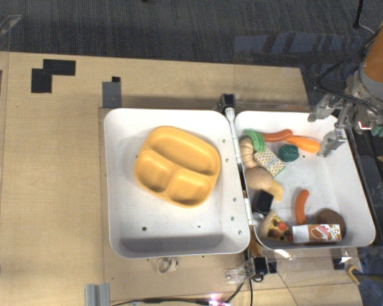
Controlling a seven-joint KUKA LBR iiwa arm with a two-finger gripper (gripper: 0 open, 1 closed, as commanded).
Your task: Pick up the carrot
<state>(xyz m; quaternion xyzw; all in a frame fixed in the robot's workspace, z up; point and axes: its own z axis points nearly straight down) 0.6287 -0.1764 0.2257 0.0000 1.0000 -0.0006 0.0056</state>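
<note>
Hovering over the far right corner of the right bin [364, 225], my gripper [337, 132] hangs with its fingers spread apart and nothing between them. The carrot [304, 145] lies just to the camera's left of my fingertips and a little nearer the front edge, resting on the bin floor close to the back wall. Its long axis runs roughly across the bin, side to side in the camera view, tilted slightly so the end toward me sits lower in the frame. The green top [288, 152] is at the end away from me, so the orange tip points toward my gripper. A long red-orange piece [276, 135] lies just beyond the carrot's far end, almost in line with it, and I judge it the thing most likely to be grabbed by mistake. As I read it, the coming move is a short shift left and down, with my fingers set across the carrot's length rather than along it.
</note>
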